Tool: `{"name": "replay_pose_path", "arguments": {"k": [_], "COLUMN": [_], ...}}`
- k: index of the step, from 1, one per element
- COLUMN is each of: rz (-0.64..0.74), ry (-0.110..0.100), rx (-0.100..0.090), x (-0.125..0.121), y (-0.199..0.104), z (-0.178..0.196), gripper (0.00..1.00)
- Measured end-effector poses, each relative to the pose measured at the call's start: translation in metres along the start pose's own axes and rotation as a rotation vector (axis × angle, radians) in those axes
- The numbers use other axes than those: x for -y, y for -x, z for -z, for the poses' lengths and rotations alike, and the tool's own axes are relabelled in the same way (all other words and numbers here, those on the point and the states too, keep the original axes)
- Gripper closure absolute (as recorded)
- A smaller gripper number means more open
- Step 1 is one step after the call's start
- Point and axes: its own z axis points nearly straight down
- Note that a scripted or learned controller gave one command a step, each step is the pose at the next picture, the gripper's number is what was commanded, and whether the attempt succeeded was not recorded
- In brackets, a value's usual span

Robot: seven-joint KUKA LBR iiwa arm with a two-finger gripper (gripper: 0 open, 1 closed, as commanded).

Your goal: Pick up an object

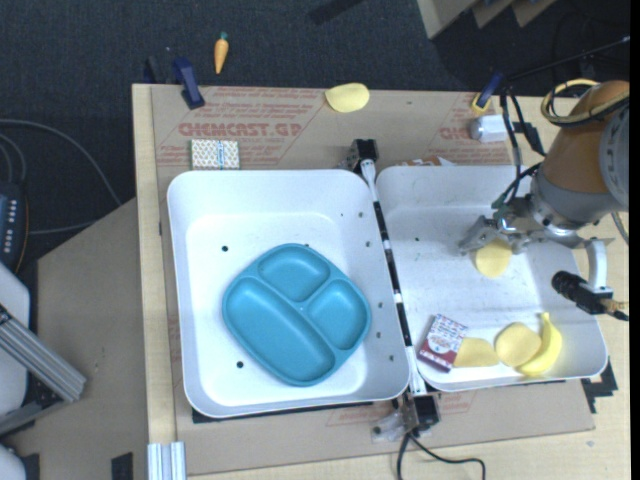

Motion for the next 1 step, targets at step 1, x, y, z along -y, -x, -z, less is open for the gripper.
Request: {"name": "replay_pose_path", "arguments": {"k": [1], "rz": [0.001], "ry": [0.002], "rx": [0.002], "x": [-0.0004], "y": [0.0001], "z": [0.0102], "gripper": [1.0]}}
